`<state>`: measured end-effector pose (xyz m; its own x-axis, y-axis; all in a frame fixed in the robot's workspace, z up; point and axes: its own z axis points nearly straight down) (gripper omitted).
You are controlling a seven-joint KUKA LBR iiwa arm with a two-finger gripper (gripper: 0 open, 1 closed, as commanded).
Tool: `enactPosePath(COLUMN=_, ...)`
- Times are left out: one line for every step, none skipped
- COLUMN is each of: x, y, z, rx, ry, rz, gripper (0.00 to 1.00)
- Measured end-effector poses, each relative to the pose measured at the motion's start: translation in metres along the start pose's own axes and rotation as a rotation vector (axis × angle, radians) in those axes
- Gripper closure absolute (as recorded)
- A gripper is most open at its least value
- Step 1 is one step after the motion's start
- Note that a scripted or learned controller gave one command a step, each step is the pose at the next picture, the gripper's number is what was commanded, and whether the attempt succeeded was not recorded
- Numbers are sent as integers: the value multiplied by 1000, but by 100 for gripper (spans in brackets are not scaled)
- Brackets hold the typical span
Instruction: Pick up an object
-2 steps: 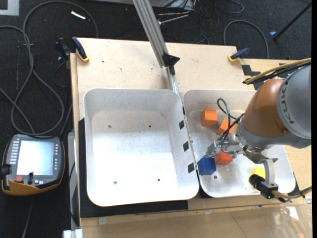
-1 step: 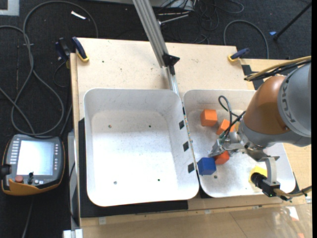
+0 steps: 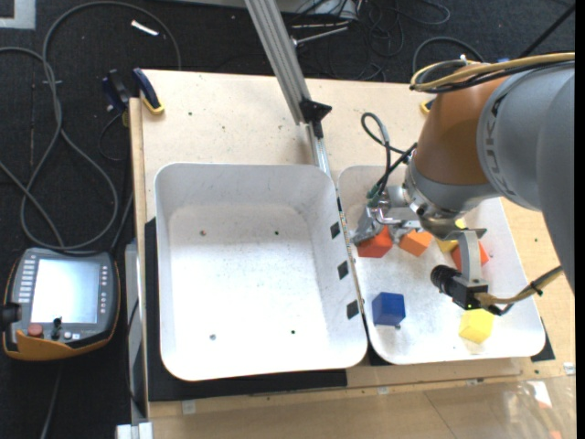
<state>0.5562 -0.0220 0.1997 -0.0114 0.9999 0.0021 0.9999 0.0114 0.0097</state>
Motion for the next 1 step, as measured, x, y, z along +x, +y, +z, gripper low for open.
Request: enactPosePath(x=86, y=14, z=5, rx=9, ry=1, rz=1, gripper=100)
